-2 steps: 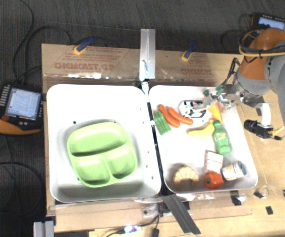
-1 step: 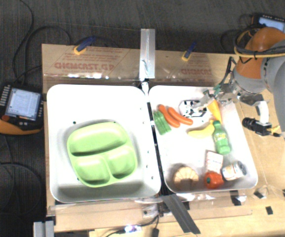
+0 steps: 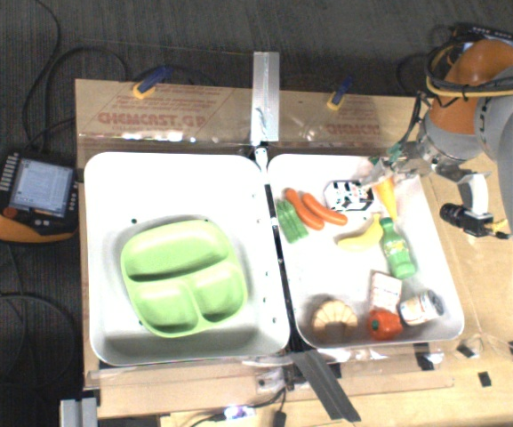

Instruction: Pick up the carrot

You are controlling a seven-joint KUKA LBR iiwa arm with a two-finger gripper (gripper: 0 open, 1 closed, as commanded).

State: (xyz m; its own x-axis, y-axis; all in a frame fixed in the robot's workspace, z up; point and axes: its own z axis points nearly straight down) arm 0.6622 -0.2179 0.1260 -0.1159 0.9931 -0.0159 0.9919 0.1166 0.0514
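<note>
The carrot (image 3: 316,208) is an orange tapered piece lying slantwise in the upper left of the right bin (image 3: 447,274), beside a green vegetable (image 3: 291,220). My gripper (image 3: 395,167) hangs over the bin's far right corner, well right of the carrot and apart from it. Directly under the gripper is a yellow-orange tapered piece (image 3: 386,196). I cannot make out whether the gripper touches it. The grey arm with its orange band (image 3: 478,65) comes in from the upper right.
The right bin also holds a black-and-white box (image 3: 348,196), a banana (image 3: 363,235), a green bottle (image 3: 397,253), a white carton (image 3: 385,288), a tomato (image 3: 383,324), a bread roll (image 3: 334,317) and a small jar (image 3: 419,308). A green divided plate (image 3: 183,276) lies in the left bin (image 3: 105,185).
</note>
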